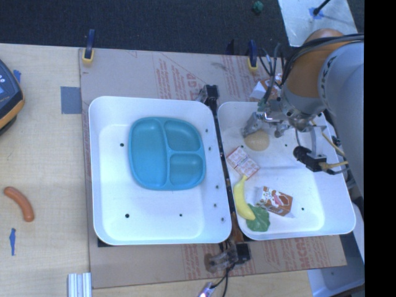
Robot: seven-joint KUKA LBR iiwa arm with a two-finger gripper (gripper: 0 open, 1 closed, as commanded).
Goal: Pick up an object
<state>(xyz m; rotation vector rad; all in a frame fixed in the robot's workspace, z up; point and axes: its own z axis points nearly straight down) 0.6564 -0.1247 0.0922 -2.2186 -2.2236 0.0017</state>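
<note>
- The gripper (260, 125) is hanging low over the far part of the right bin (337, 224), right above a pale round object (257, 142); the view does not settle whether it is open or closed, or whether it is touching the object.
- By my reading, the grasp step is under way: the arm is lining up on the round object, which is lying just below and nearer the camera than the fingertips.
- The next move is calling for a short, straight descent and a firm close around it.
- A small packet (242, 161), a banana (242, 200) and a red carton (275, 201) are lying farther toward the camera, apart from the target.
- The bin's left wall is sitting close beside the gripper, limiting sideways room; more open floor is lying to its right.
- The left bin (105, 172), holding a blue tray (166, 152), is well clear.
</note>
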